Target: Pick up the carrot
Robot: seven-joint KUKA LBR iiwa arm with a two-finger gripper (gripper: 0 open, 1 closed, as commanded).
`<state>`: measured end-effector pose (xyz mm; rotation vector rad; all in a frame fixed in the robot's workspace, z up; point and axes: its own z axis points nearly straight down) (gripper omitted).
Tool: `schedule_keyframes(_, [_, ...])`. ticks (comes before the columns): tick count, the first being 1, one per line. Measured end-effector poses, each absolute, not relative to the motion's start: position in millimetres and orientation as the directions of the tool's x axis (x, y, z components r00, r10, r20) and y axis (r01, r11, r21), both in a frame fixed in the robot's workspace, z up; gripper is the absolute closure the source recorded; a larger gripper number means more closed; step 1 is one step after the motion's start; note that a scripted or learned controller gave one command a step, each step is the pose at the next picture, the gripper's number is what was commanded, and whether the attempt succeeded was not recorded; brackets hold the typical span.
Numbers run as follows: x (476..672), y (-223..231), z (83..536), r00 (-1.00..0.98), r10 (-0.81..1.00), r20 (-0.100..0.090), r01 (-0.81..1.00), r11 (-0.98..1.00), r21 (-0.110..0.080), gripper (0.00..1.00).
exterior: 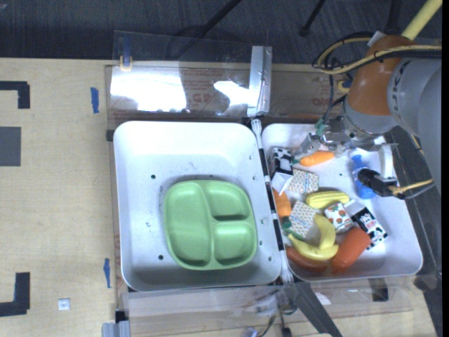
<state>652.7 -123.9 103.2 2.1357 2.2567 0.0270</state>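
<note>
Near the far edge of the right bin [403,255], the carrot [316,159] lies roughly crosswise, just below and left of the gripper [327,136]. I can't tell the gripper's state from here. It looks a short drop away.

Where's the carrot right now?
The carrot lies near the back of the right bin, just below the gripper, beside a black-and-white checked item.
</note>
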Motion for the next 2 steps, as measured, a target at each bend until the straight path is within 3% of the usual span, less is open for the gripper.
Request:
schedule_keyframes(1, [649.4,-123.4,108.9,-0.051,0.999,-0.007,0.998,0.051,0.023,1.00])
schedule_keyframes(2, [649.5,-123.1,108.7,-0.051,0.999,-0.007,0.998,0.052,0.024,0.00])
